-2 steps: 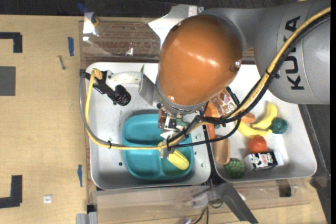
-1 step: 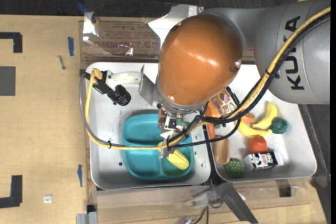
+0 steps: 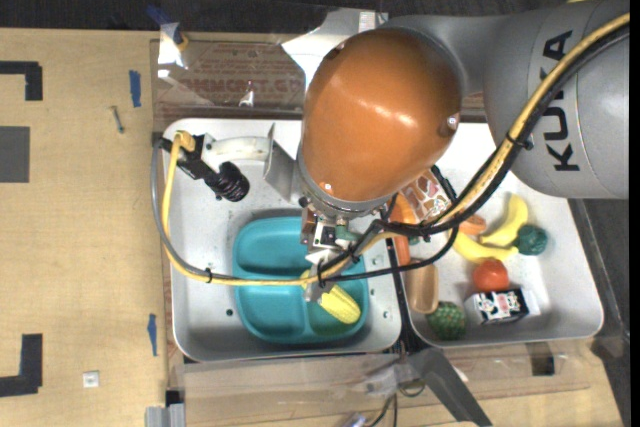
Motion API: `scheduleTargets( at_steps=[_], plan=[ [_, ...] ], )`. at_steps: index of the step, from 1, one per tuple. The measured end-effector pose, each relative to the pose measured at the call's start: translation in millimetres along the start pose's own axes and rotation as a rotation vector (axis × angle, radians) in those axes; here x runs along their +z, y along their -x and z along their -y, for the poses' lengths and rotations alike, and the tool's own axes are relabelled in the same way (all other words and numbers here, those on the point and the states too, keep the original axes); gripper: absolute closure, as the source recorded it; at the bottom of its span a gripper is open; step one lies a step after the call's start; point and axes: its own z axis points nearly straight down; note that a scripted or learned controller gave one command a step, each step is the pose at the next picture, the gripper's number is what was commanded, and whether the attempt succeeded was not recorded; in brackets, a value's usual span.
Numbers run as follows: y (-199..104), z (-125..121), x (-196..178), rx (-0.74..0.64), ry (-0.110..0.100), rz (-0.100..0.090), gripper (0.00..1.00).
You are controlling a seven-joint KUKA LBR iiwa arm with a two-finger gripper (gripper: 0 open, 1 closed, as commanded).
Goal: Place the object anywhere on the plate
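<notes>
Yellow corn (image 3: 337,306) on teal plate (image 3: 262,260), banana (image 3: 497,224) in right bin (image 3: 585,300).

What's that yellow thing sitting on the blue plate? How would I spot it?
Find the left white bin, then the teal plate inside it. At the plate's lower right corner, just under the gripper, lies a toy corn cob: yellow and bumpy, unlike the smooth banana in the other bin.

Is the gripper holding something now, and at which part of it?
It cannot be told. The gripper is right above the yellow corn on the teal plate, but the arm hides the contact.
</notes>
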Motion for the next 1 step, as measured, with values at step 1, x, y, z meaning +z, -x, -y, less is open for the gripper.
scheduleTargets(
  at_steps=[1],
  plan=[
    [0.0,0.0,0.0,0.000,0.000,0.000,0.00]
  ],
)
